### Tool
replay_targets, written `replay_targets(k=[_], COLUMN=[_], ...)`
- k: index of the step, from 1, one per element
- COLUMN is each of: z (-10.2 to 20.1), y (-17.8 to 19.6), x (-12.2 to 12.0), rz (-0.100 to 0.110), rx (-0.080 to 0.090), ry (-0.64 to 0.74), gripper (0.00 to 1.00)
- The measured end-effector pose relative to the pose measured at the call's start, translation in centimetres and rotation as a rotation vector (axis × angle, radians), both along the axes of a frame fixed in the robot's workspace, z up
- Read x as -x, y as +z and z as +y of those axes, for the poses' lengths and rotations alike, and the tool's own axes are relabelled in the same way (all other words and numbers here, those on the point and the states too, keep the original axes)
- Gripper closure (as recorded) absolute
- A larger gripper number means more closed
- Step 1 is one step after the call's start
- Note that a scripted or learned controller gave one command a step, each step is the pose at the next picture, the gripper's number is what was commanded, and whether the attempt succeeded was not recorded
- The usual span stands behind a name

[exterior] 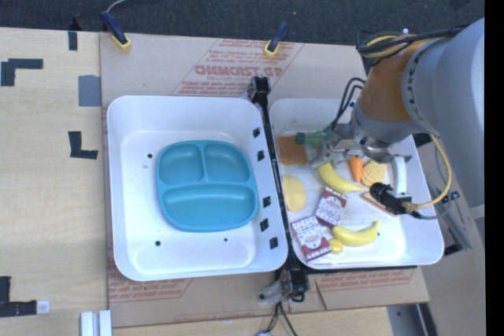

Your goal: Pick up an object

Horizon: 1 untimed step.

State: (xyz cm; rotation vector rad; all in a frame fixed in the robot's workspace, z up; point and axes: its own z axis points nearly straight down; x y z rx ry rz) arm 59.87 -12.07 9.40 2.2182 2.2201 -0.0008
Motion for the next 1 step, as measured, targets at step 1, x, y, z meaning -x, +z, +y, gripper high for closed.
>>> replay_targets(k=[1], z=[6.66], y=[8.92], x=[0.7], rz=[0.004], rx=[-0.003], ry=[0.002], gripper=[1.0])
